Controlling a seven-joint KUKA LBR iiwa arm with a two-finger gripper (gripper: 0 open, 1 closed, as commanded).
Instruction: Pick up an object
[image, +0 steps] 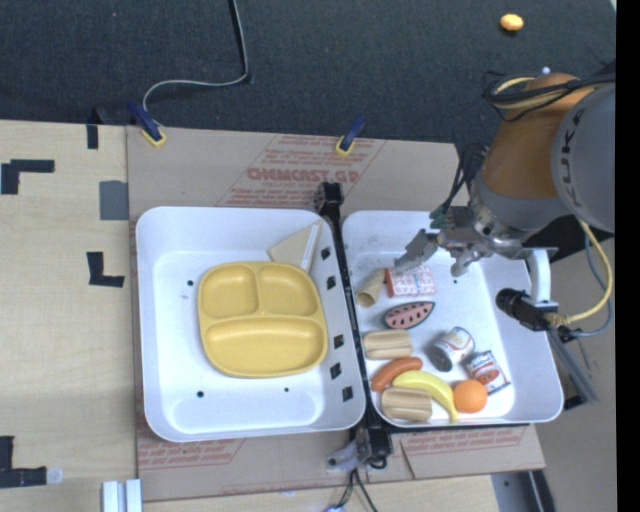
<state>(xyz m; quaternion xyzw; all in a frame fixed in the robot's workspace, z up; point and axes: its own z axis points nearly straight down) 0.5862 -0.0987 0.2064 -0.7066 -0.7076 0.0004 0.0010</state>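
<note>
My gripper hangs over the upper part of the right bin, open, with nothing between its fingers. Its left finger is just above a red and white packet. Beside the packet lies a cream tube, and below it a watermelon slice. Further toward the front are a bun, a silver can, a red can, a red sausage, a banana, an orange and another bun.
The left bin holds a yellow divided plate and a beige wedge against the divider. The arm's orange band and cables hang over the right bin's far right side.
</note>
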